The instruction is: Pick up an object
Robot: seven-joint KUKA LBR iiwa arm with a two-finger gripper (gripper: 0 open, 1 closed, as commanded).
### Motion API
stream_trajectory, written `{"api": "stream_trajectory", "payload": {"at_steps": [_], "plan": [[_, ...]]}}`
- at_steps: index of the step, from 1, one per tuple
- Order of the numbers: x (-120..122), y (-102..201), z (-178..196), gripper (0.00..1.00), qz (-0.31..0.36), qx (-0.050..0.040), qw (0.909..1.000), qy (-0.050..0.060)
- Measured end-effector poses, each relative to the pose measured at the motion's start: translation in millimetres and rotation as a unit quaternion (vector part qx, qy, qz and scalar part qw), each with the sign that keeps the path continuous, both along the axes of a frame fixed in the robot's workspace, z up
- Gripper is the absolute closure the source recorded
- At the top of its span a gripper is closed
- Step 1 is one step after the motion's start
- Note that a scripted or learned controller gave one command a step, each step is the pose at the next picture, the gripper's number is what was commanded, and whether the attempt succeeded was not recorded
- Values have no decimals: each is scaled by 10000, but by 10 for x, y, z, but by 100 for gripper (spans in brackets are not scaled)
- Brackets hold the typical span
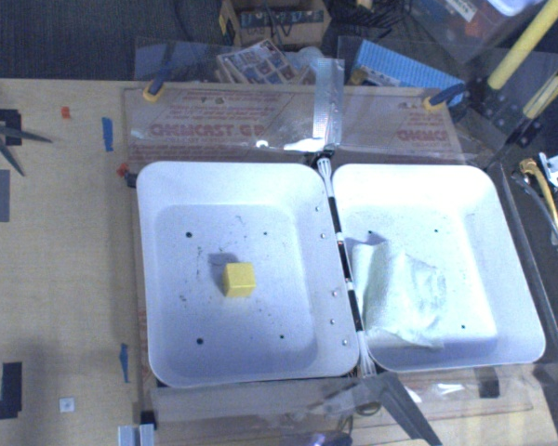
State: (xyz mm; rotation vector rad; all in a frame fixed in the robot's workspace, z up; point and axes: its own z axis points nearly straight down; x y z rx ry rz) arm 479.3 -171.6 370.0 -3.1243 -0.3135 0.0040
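Bins, two, white and shallow, side by side on the bench (56, 249), inner rims touching. Left bin (158, 186): one small yellow block (240, 279) on the floor near the middle, well apart from every wall, casting a short shadow toward the far-left corner. Right bin (504, 214): a crumpled pale cloth (405, 295) lies against the left wall, reaching the near edge. Pincer state: cannot tell.

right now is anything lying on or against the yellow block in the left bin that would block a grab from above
Nothing visible does. The yellow block sits alone on the floor of the left bin, apart from its walls. The crumpled white cloth lies in the right bin, past the divider.
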Motion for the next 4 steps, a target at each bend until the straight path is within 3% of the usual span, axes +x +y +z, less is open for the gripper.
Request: {"api": "stream_trajectory", "payload": {"at_steps": [1,2,4], "plan": [[7,3,97,100,7,-2,10000,7],[2,-513,359,100,686,-12,9976,-13],[22,-506,557,100,701,-24,9975,-8]]}}
